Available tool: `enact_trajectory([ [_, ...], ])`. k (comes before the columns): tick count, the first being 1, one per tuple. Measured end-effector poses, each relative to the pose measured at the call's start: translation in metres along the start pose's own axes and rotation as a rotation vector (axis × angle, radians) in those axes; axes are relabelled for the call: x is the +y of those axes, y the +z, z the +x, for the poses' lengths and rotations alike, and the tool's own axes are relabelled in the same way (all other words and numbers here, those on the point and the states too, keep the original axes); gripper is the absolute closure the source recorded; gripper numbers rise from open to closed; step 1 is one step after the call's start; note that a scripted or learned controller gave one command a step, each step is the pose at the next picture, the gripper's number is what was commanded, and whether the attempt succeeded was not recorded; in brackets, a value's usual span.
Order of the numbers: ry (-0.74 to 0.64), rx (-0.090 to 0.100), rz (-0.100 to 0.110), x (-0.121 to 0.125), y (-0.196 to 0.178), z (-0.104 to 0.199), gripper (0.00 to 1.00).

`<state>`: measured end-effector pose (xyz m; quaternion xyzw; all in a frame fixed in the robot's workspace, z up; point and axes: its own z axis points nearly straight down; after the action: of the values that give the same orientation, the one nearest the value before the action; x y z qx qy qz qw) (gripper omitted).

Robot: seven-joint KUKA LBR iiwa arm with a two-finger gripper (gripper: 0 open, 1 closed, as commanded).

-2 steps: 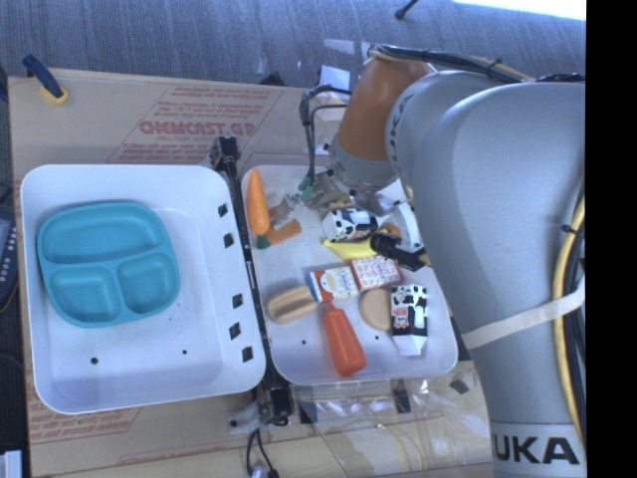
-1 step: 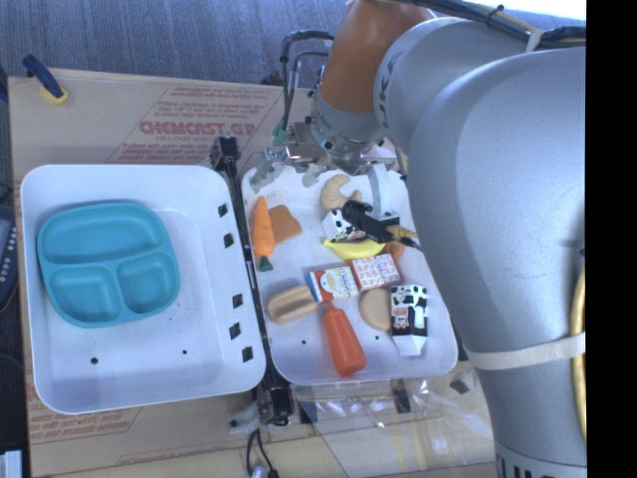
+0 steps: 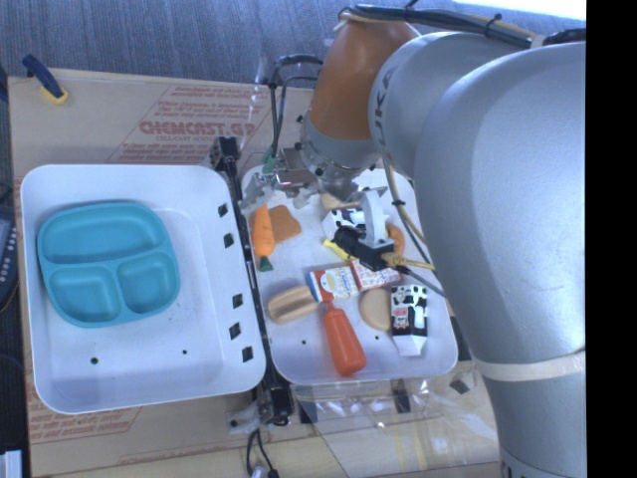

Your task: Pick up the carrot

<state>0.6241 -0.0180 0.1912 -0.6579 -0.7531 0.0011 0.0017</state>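
Big grey arm with orange wrist band (image 3: pixel 478 167) covers the right white plastic bin (image 3: pixel 299 361). Left white bin holds a teal sectioned plate (image 3: pixel 105 262). Small orange carrot with green tip (image 3: pixel 263 235) lies against the right bin's left wall, long axis running near-to-far. Gripper (image 3: pixel 284 179) hovers just beyond the carrot's far end; can't tell its opening, nothing visibly held.

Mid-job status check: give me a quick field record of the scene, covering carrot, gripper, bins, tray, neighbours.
carrot: lying in right bin, near its left wall, not lifted
gripper: above the carrot's upper end
right bin: holds toy food
left bin: holds blue divided tray
neighbours: hot dog bun, orange bottle, milk carton
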Motion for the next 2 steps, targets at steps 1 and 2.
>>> enact_trajectory([
  [1, 0.126, -0.002, -0.003, 0.013, -0.001, -0.014, 0.00],
  [2, 0.151, -0.003, 0.001, -0.011, 0.000, -0.010, 0.00],
])
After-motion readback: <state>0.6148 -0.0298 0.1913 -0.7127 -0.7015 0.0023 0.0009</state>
